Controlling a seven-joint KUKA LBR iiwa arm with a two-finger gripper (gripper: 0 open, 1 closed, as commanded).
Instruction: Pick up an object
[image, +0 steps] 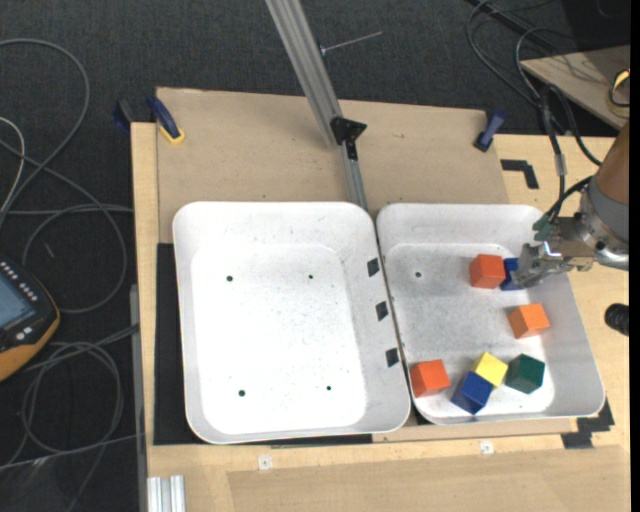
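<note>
Two white bins sit on the wooden bench (300, 130), black cables on the dark floor around it. The right bin (585, 370) has all the blocks: orange ones, yellow, green, blue. The gripper (527, 268) sits low beside the red-orange block (487, 271); can't tell its state. A small blue bit (510, 270) is just between them.

Bench (250, 130) with two white bins side by side.
The left bin (275, 225) and right bin (440, 222) touch along their inner edges on the wooden top; blue clamps grip the far-left (166, 118) and far-right (490, 130) corners.
</note>
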